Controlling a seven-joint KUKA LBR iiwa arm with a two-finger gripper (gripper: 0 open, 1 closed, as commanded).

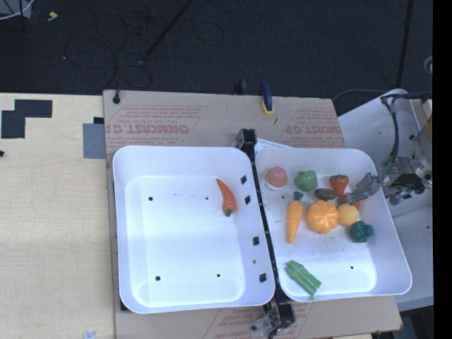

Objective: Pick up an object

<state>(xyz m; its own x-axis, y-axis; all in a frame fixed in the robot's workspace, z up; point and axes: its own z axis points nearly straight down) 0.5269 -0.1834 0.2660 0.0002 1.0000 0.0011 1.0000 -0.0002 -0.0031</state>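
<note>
From the camera view above the counter (56,210), two white bins are seen side by side on a sheet of brown card. The left bin (134,260) holds just one thing, a small orange-red chili pepper (227,195), which lies close to the wall it shares with the other bin. The right bin (395,267) holds all the rest of the toy food. A pink round ball (276,177) and a green pepper (305,181) are found near the far side. A carrot (294,220) lies pointing down next to the orange pumpkin (322,217). A yellow lemon (348,214) is touching the pumpkin, and a dark green broccoli (361,231) sits just beside the lemon. A long green vegetable (303,277) lies alone near the front edge. A small brown thing (325,193) lies between the green pepper and a red pepper (339,183).

The claw (364,188) is seen at the right rim of the right bin, reaching in from the side. It is placed there most likely because so many toys are packed close together in that spot, so one of them can be picked. Its grey fingers seem to be spread apart, close beside the red pepper and the lemon. Nothing can be seen held between them, so no toy has been picked up yet. Because the toys are crowded, a wrong one could be bumped.
</note>
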